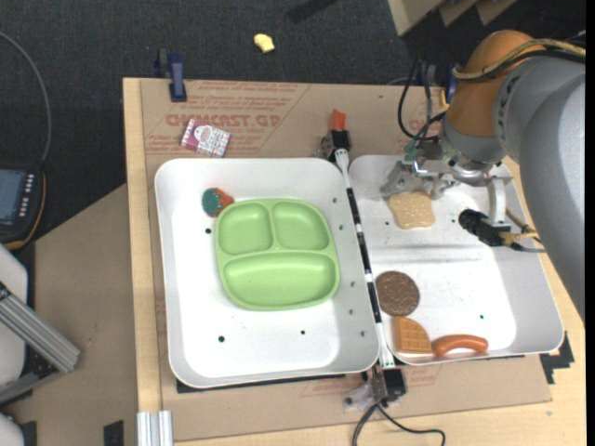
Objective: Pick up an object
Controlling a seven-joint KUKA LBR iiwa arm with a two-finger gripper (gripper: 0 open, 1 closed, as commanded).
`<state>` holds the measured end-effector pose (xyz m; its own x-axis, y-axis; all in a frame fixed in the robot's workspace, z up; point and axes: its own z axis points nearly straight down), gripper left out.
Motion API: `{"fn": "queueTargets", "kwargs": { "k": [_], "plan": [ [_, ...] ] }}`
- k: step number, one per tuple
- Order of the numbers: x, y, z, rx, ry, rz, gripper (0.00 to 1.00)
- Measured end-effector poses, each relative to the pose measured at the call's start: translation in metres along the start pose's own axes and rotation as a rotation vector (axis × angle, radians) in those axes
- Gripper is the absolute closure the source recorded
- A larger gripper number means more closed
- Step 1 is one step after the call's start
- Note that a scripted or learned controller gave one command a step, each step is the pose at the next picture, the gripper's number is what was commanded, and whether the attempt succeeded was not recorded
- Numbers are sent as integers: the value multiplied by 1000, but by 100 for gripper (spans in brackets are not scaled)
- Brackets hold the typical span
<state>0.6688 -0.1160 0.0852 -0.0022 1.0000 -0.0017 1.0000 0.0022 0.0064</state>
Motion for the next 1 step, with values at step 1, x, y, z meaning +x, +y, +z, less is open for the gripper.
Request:
{"fn": "queueTargets", "kwargs": {
  "k": [1],
  "plan": [
    [10,-9,0,8,2,1,0]
  ]
}}
